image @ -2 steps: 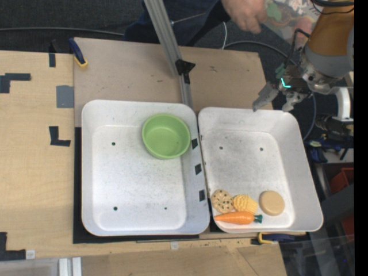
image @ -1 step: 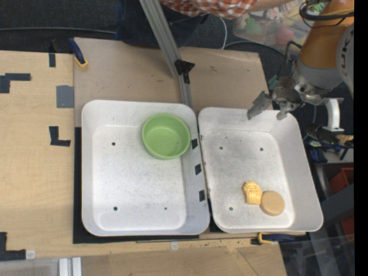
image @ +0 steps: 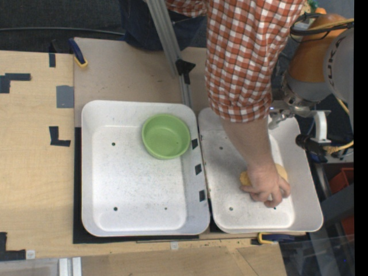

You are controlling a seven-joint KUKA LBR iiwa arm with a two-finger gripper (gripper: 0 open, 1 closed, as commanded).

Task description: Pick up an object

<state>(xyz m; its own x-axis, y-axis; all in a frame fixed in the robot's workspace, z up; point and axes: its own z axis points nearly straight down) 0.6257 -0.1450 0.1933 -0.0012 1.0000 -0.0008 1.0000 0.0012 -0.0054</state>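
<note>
A green bowl [image: 166,135] sits upright in the left bin [image: 92,171], near its back right corner. In the right bin [image: 305,211] lies a yellow object [image: 281,171], mostly covered by a person's hand [image: 265,186] that rests on it. The arm's orange band [image: 310,56] and grey wrist hang over the right bin's back right edge. My gripper [image: 280,118] is just right of the person's forearm, well above and behind the yellow object, and partly hidden by the sleeve.
A person in a red checked shirt [image: 247,39] leans over the bench from the back, forearm reaching down into the right bin. A slanted metal post [image: 167,33] stands behind the bins. Cables [image: 322,145] hang beside the arm.
</note>
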